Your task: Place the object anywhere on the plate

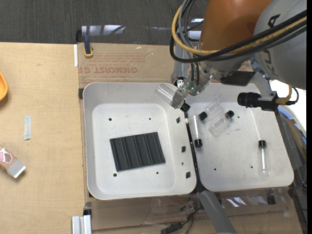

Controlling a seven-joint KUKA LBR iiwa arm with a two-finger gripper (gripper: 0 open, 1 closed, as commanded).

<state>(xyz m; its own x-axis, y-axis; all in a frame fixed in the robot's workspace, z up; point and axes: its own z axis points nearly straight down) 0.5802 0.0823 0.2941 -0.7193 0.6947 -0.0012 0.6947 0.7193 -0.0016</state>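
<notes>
A clear, tube-like object [166,94] shows at the tip of the end effector [181,100], above the back right corner of the left bin [88,130]. I cannot tell whether the end effector is clamped on it, apart or together. The dark ribbed plate [137,151] lies flat in the middle of the left bin, well apart from the object. In the right bin [285,172] I see more clear tubes with black caps: a long one [194,126] just beside the divider, a stubby one [218,121] near the back, and a third [263,160] towards the right wall. The grey arm with its orange band [234,18] reaches in from the right. On the tan worktop [44,82], left of the bins, lie a small grey strip [27,128] and a small packet [12,164].
</notes>
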